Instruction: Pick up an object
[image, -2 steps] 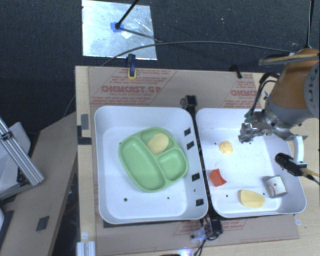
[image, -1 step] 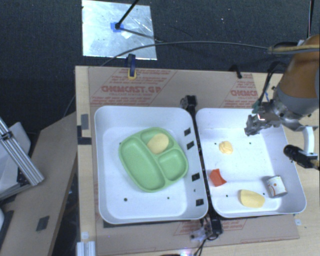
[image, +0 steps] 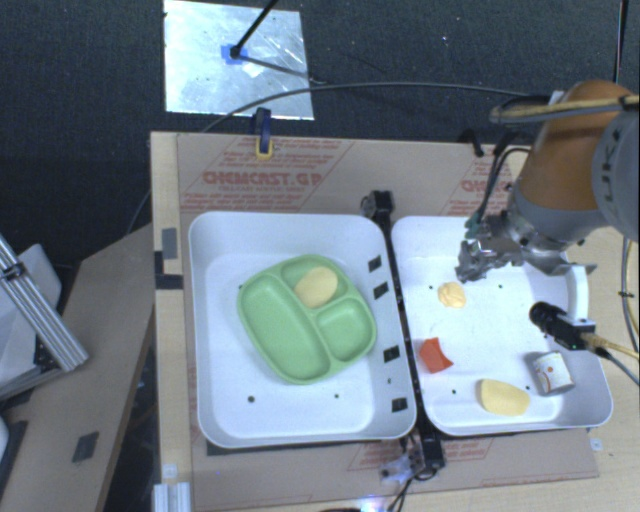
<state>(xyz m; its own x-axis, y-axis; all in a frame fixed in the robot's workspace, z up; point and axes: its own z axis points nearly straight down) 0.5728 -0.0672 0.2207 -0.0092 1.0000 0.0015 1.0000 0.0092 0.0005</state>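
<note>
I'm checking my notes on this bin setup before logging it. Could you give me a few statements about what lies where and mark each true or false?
1. The green divided plate sits in the left bin. True.
2. A yellow piece lies in one of the plate's compartments. True.
3. The red piece lies on the plate. False: it lies in the right bin.
4. The gripper hangs over the left bin. False: it is over the right bin, near a small yellow piece.
5. The right bin also holds a larger yellow piece. True.

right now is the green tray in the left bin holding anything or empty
Holding something: a pale yellow piece lies in one compartment of the green tray; its other compartments look bare.
</note>
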